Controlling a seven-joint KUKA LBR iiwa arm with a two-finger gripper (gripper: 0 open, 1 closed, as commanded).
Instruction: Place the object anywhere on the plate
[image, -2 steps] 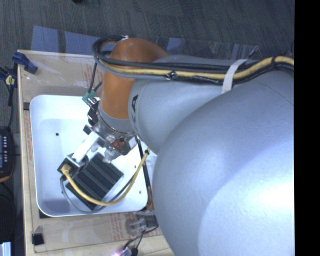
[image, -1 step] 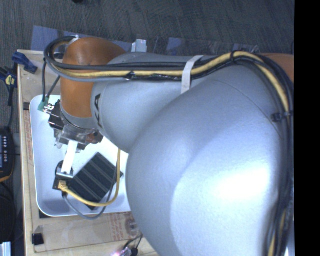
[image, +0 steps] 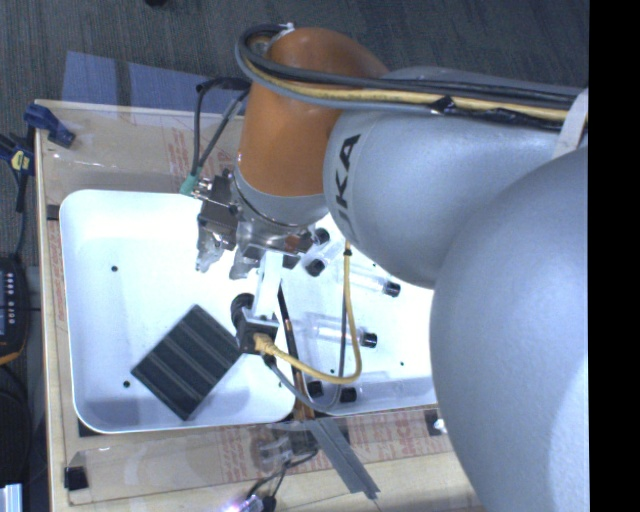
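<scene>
A dark ribbed rectangular slab (image: 190, 362) lies flat and turned at an angle in the lower part of the left bin (image: 100, 230). My gripper (image: 225, 260) hangs over the middle of that bin, up and to the right of the slab and apart from it. Its two grey fingers (image: 207, 252) stand apart, and only the white bin floor shows between them. The grey and orange arm (image: 300, 120) hides most of the right bin.
Cables (image: 300, 370) loop down from the wrist across the wall between the bins. In the right bin (image: 400, 360), clear pieces with black ends (image: 375, 287) lie partly under the arm. The wooden bench edge (image: 40, 260) runs along the left.
</scene>
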